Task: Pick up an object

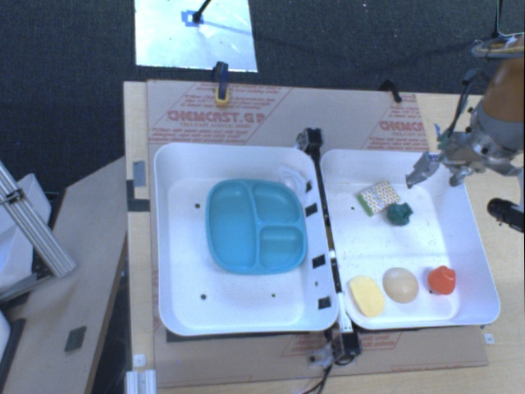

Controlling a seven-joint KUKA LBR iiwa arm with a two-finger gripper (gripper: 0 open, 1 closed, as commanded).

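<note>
Bins: two shallow white ones side by side on the bench [139,220], joined along a black-clipped seam down the middle. Left bin [176,302] holds a blue divided plate [255,226] w/ three sections, lying flat, approx centred. A small clear item sits just beside the plate's upper right corner, too faint to identify.

Right bin [467,245] holds five objects. Upper part: a patterned white/yellow block [378,196], tilted, w/ a dark green lump [399,213] touching or just beside its lower right corner; cannot tell which. Near the front wall, a row of three: yellow piece [367,295] at left, pale tan egg-shaped object [400,285] in the middle, red-orange object [441,280] at right. Yellow and tan are just beside each other; red-orange stands slightly apart.

Arm [500,97] comes in from the right, grey w/ orange band, wrist over the right bin's upper right corner. Gripper [435,167] hangs near the bin's back wall, to the right of and above the patterned block, apart from it. Fingers [420,171] appear spread, nothing between them. No object lifted; all five lie on the bin floor.

Surface: bins rest on a cardboard sheet [246,113] w/ red print, a yellow clamp [222,91] at its back edge. Beyond is dark carpet w/ a shiny metal square [193,23]. Aluminium framing [33,228] at far left.
</note>
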